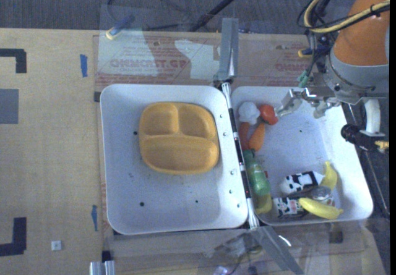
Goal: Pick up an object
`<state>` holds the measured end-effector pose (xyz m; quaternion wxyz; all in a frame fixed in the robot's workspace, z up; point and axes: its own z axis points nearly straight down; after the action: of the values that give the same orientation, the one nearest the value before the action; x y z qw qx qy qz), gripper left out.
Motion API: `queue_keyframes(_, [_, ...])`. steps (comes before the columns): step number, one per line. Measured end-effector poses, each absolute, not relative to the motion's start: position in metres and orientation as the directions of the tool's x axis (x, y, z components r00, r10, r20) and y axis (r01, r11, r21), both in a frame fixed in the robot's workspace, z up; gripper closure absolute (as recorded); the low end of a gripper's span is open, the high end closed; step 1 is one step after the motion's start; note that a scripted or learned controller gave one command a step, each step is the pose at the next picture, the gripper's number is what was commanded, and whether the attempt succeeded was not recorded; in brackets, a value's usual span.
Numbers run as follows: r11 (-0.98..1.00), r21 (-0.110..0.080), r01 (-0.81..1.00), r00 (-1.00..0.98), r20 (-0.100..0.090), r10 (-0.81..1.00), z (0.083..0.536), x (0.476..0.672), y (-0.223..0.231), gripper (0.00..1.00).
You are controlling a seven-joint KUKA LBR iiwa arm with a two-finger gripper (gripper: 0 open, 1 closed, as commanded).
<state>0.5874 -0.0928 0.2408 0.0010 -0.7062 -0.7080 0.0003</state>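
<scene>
Orange carrot (258,136): right bin's (346,144) left edge, crowded.
Claw (303,102): spread apart, holding nothing, over far edge.
Risk: fingers likely jam against neighbouring toys.

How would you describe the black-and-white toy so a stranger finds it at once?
Look in the right bin, at its near right corner. The cow toy lies there between two bananas. Only it has black patches on white; its neighbours are plain yellow.

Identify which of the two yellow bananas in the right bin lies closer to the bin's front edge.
The lower banana, lying almost flat beside the front edge; the other banana stands steeper, further back.
</scene>
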Motion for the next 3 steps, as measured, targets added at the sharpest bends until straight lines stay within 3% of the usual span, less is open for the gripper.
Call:
queue_keyframes(1, [0.027,0.001,1.000,-0.027,0.000,1.000,0.185,0.633,-0.065,0.00])
queue_keyframes(2, [0.065,0.000,0.998,-0.065,0.000,0.998,0.101,0.643,-0.094,0.00])
queue_keyframes(3, [0.065,0.000,0.998,-0.065,0.000,0.998,0.101,0.642,-0.094,0.00])
